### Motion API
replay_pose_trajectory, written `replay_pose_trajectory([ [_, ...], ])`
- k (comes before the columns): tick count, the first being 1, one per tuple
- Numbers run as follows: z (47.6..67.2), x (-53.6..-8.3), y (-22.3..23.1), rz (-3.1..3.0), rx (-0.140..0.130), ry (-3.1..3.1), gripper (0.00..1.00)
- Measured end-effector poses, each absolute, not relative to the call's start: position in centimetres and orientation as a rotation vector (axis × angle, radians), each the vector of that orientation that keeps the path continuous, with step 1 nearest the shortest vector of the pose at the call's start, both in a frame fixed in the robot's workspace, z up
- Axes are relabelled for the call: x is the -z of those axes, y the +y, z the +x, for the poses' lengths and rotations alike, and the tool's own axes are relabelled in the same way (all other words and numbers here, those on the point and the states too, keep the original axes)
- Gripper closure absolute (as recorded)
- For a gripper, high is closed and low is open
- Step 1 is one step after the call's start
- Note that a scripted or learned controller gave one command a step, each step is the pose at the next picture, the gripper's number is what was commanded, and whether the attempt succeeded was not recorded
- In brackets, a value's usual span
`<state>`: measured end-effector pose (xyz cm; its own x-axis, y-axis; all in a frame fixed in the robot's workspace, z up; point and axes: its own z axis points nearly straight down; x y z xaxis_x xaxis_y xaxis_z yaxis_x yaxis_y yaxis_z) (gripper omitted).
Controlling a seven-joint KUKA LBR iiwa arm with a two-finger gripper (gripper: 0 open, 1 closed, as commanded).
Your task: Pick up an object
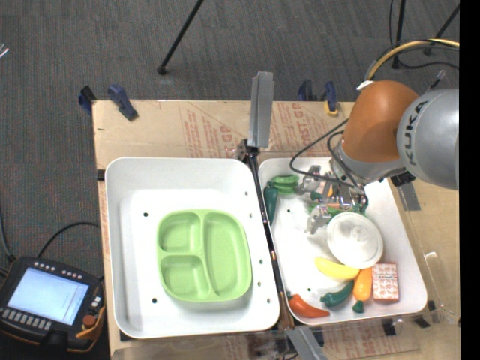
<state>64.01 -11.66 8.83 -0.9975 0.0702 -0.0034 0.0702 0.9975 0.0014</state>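
Camera view: pincer (324, 201) low in right bin (409, 235).

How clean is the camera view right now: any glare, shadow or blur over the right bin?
Camera view: even lighting, sharp focus; the white right bin is bright but readable; the gripper casts soft shadow near the green pepper; the round white bowl blends into the bin.

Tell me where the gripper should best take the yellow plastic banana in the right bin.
Probably across the middle of the yellow plastic banana, from straight above. It lies flat, narrow across its curve; its upper edge sits under or against the round white bowl, so close the gripper across the banana's width, clear of the bowl.
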Motion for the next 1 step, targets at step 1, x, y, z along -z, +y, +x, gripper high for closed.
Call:
replay_pose_trajectory([
  [1, 63.96, -8.79, -11.41, 0.331, -0.002, 3.122, 0.0],
])
